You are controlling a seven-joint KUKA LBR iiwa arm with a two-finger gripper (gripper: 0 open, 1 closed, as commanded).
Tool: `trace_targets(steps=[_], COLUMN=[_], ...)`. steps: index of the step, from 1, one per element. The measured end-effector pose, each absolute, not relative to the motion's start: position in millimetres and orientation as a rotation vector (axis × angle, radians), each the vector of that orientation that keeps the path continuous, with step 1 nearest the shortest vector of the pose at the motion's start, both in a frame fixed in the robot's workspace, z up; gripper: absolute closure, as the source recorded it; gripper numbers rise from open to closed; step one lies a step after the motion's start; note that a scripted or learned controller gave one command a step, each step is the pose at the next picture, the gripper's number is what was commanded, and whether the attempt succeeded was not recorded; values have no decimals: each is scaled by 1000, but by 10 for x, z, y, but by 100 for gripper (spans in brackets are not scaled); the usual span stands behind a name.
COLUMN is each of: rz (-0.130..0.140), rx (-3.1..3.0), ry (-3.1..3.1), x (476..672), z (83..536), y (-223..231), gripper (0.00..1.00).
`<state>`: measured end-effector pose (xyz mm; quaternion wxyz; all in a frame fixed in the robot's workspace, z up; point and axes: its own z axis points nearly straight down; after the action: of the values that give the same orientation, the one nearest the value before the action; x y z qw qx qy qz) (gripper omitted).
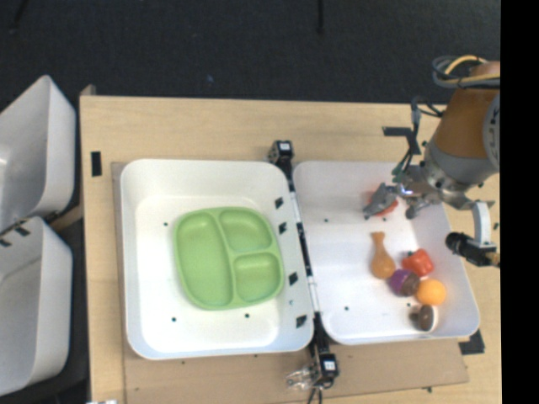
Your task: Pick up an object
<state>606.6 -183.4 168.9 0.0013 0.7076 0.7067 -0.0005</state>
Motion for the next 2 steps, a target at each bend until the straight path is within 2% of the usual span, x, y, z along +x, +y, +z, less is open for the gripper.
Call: trace_targets(steps=[1, 2], rz=[3, 4], rx=[2232, 2234], ry=[2206, 2198], x=[6019, 6025], z=[1122, 1232], y=[-1817, -1835], gripper=[0, 100])
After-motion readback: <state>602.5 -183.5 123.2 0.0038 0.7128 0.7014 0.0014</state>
